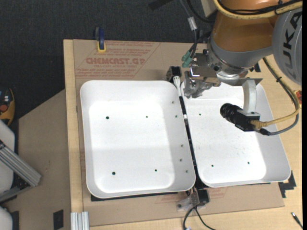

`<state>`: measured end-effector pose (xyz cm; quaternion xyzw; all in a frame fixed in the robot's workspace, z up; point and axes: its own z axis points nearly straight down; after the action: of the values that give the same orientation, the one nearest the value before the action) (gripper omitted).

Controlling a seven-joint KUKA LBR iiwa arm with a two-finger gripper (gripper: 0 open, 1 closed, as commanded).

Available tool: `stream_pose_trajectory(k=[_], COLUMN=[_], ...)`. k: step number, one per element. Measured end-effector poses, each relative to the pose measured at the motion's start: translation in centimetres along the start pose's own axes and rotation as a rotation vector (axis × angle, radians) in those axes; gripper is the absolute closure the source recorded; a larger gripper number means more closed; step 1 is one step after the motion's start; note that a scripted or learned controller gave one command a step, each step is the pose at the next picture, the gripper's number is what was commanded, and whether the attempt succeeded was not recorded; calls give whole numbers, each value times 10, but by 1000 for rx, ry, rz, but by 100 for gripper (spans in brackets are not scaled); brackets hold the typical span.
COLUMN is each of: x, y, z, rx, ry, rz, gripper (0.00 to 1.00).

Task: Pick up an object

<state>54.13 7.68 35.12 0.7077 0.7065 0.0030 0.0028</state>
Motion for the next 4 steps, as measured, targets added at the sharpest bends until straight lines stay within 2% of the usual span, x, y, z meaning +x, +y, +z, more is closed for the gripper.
stream_pose_trajectory(k=[1, 2, 3, 4], x=[50, 107, 86, 81], y=[39, 40, 34, 13], z=[72, 132, 69, 53], rx=[12, 15, 3, 10], ry=[0, 0, 1, 0], rz=[-5, -7, -1, -1], gripper=[100, 100, 100, 100])
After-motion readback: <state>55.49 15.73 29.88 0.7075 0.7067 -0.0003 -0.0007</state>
